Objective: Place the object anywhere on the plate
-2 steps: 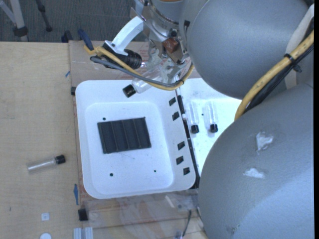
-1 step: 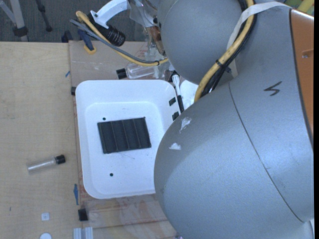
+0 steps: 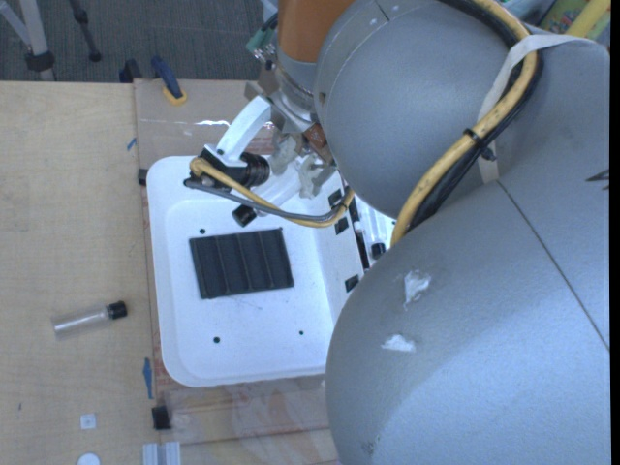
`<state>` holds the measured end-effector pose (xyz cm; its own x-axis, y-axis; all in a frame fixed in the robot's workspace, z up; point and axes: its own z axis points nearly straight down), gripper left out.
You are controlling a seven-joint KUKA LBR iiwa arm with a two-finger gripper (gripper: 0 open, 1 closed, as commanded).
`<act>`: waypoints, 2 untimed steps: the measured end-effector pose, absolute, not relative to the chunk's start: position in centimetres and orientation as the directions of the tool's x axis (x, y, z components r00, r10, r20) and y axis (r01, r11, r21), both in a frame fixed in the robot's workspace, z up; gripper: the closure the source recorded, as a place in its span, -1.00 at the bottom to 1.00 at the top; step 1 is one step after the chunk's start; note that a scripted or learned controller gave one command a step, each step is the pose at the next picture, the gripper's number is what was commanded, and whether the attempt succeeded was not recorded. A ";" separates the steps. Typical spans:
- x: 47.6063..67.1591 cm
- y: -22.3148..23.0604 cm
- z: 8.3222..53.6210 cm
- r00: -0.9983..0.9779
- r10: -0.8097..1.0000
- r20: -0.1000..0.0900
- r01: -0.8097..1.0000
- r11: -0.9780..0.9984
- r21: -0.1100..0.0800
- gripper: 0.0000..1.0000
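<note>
- Your claw [image 3: 295, 168] hangs over the far edge of the left bin [image 3: 174, 260]; you cannot tell its state or whether it holds anything.
- A dark ribbed plate [image 3: 242, 263] lies flat in that bin.
- A clear tube [image 3: 89, 316] lies on the bench [image 3: 58, 182], left of the bin.

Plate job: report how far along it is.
Done: nothing that can be confirmed; the dark ribbed plate lies bare in the left white bin. In hand: the gripper hovers over the bin's far edge, beyond the plate; whether it carries anything is unclear. Left: setting the object on the plate.
</note>
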<state>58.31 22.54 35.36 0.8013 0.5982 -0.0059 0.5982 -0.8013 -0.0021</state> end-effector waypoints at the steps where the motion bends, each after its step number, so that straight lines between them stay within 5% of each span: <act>1: 61.7 22.4 29.6 0.901 0.433 -0.004 0.433 -0.901 -0.001 1.00; 2: 64.3 18.7 39.2 0.760 0.650 -0.003 0.650 -0.760 -0.001 1.00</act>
<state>64.31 18.70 39.21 0.7602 0.6496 -0.0031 0.6496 -0.7603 -0.0009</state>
